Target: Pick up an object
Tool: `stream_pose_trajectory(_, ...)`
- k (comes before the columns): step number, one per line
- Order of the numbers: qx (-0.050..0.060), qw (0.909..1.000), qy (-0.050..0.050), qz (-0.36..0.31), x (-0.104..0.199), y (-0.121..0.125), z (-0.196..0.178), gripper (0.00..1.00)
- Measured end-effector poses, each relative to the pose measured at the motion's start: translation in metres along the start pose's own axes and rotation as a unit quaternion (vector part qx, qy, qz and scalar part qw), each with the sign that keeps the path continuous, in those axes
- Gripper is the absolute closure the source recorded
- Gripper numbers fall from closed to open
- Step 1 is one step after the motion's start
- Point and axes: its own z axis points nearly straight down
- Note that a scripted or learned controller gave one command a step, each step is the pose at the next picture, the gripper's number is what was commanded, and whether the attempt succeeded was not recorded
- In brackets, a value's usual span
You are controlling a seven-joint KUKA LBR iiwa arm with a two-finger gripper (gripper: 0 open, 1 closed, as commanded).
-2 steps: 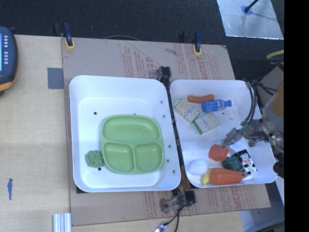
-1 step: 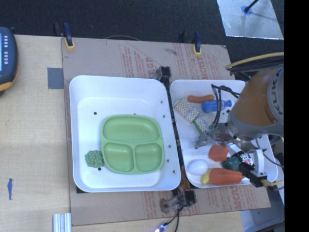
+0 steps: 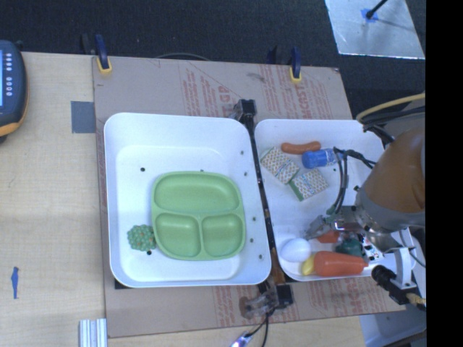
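In the right bin [image 3: 269, 194], my gripper [image 3: 335, 231] is down over the near right part, among a small cluster of items. A small red piece [image 3: 328, 238] and a dark green piece [image 3: 350, 248] lie right under it. Just in front lies an orange carrot [image 3: 338, 264] with a yellow piece [image 3: 308, 267] at its left end. A white egg [image 3: 294, 250] rests to the left of them. Further back are two patterned packets [image 3: 278, 164] [image 3: 309, 183], a red-brown sausage [image 3: 300, 147] and a blue object [image 3: 317, 157].
The left bin [image 3: 116, 194] holds a green divided plate [image 3: 197, 215] and a bumpy green ball [image 3: 141, 237] at the plate's left. My arm's bulky wrist [image 3: 394, 183] covers the right bin's right side. Cables [image 3: 340, 176] hang over the packets.
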Motion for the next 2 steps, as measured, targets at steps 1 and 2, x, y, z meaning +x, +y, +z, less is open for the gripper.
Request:
stream_pose_trajectory(1, -0.002, 1.0000, 0.000, -0.003, 0.000, 0.002, -0.012, 1.00)
stream_pose_trajectory(2, -0.008, 1.0000, 0.001, -0.004, 0.068, 0.025, -0.110, 1.00)
